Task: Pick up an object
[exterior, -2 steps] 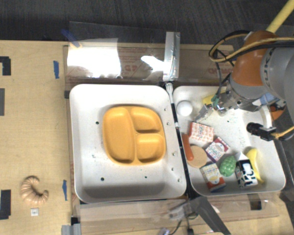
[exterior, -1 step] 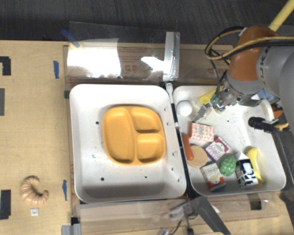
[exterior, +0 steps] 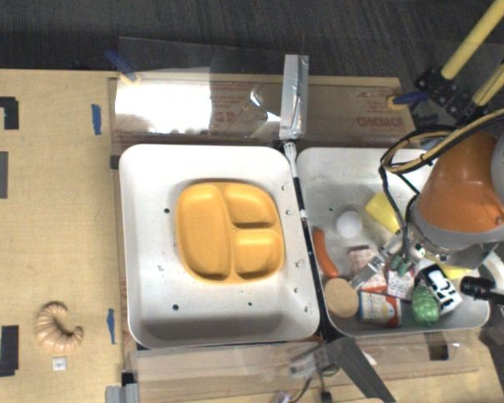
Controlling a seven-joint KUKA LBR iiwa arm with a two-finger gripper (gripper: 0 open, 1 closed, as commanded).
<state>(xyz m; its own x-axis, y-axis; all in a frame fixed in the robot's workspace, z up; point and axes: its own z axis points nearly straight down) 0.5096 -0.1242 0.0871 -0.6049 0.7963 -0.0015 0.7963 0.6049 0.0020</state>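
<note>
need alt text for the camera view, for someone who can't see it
A grey and orange robot arm reaches down into the right white bin, which is cluttered with small items including a white ball and a can. The left bin holds a yellow divided tray; a croissant lies on the bench.

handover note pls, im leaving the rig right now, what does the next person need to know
Gripper: the grey arm with the orange band is down over the right white bin; its wrist hides the fingers, so open or shut cannot be told, and no object is seen held.
Things: the right bin holds a clutter: white ball, yellow block, orange carrot-like piece, tan round disc, small can, green piece. The left white bin holds a yellow divided tray. A tan curled toy lies on the bench, outside both bins.
Done: no pick visible.
Left: grasp and lift one object.
</note>
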